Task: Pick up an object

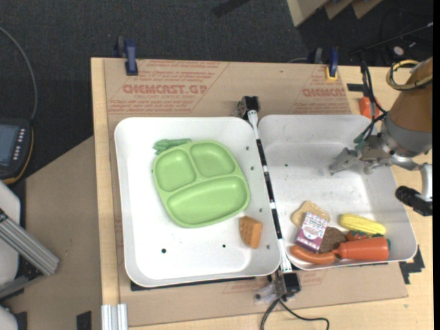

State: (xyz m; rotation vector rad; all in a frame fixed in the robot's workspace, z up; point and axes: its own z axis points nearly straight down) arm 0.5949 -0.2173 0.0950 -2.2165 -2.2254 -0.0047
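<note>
Toy food sits in a pile in the near corner of the right white bin [385,184], and the robot's jaws hang over that bin's far side.

The pile has a long orange carrot [363,249], a yellow corn cob [362,224], a red sausage [313,256], a small purple and white box [313,229] and a tan cracker [303,213], all touching or nearly so. The grey gripper [350,159] is well apart from the pile, and its jaws look spread open with nothing between them. In the left white bin [137,239] lies a green plastic plate with three sections [199,182], with a small orange bread piece [251,231] just beside it. Both bins rest on the brown cardboard worktop [206,81].
</note>
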